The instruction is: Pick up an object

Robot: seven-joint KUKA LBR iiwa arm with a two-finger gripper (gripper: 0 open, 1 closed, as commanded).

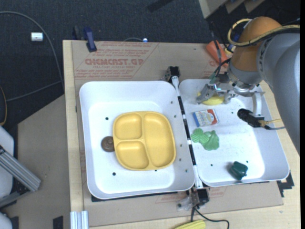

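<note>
- gripper [215,91] sits low at the far end of the right bin [271,151], right over a yellow object [213,99]; whether its jaws are open, closed or gripping cannot be told from this angle.
- judged step: the grasp attempt itself, with the yellow object as the likely target; the next move calls for a sure close on it and a straight lift clear of the right bin's wall.
- yellow object looks smooth, rounded and small, partly hidden under the gripper.
- nearer than the yellow object lie a flat card [205,118] printed red, white and blue, then a lumpy green piece [205,139], soft-looking.
- nearest of all from the yellow object is a dark teal block [239,170], chunky and matte.
- left of the yellow object, the left bin [95,99] carries a glossy yellow divided plate [143,140] with a brown round piece [107,144] touching its left edge.
</note>
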